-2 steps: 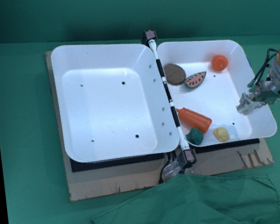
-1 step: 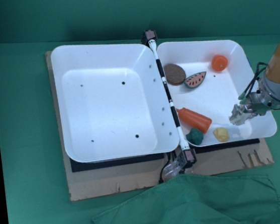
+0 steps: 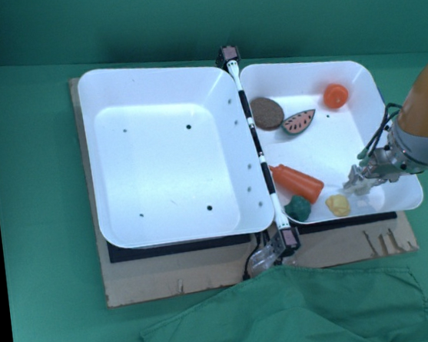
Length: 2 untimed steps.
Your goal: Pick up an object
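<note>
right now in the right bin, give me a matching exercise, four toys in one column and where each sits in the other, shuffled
Things:
1. brown disc
2. watermelon slice
3. small orange ball
4. yellow lump

Places:
A. near the far right corner of the bin
B. near the front edge, close to the gripper
C. against the divider, far side
D. just right of the brown disc

Pairs: 1-C, 2-D, 3-A, 4-B
</note>
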Each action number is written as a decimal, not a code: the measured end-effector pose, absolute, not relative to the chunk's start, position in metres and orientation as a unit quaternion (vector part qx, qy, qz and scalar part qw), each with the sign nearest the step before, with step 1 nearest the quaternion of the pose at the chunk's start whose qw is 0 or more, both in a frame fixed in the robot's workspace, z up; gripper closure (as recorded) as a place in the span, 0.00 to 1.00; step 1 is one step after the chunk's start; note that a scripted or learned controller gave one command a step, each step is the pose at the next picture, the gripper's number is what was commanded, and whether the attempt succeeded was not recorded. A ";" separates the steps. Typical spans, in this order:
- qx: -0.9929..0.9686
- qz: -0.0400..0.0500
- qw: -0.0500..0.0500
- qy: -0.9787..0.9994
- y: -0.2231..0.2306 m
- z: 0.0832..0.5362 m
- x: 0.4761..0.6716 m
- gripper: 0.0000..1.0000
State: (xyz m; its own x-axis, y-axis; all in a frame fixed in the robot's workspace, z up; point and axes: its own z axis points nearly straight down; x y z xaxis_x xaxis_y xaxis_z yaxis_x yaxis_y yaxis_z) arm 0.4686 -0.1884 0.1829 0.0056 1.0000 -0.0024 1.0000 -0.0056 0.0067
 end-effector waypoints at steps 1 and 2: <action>0.709 0.002 0.005 0.705 -0.189 0.184 0.469 0.00; 0.709 0.002 0.005 0.705 -0.189 0.184 0.469 0.00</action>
State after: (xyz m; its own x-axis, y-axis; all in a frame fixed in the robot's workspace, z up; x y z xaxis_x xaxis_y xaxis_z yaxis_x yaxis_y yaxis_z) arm 0.4692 -0.1886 0.1839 0.0050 1.0000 -0.0039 0.9999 -0.0049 0.0099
